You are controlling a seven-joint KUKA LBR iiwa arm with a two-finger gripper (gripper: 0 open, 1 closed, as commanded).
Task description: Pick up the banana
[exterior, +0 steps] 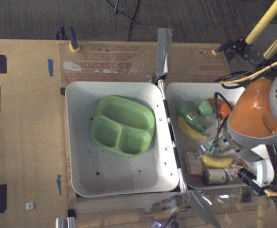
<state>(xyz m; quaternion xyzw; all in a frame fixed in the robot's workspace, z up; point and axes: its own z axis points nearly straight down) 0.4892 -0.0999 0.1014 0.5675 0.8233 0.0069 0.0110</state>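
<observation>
Camera view has the end effector (214, 148) low in the right bin (174, 127), but cables and the wrist hide it, so I cannot tell its state. 1 banana (217, 162) lies just below it on the bin floor, seemingly ungrasped; a 2nd yellow piece (189, 129) sits to its left. Lifting remains undone, I judge. Faint red print on the cardboard (105, 64) is unreadable.

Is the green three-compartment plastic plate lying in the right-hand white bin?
No, the green three-compartment plastic plate lies in the left white bin.
</observation>
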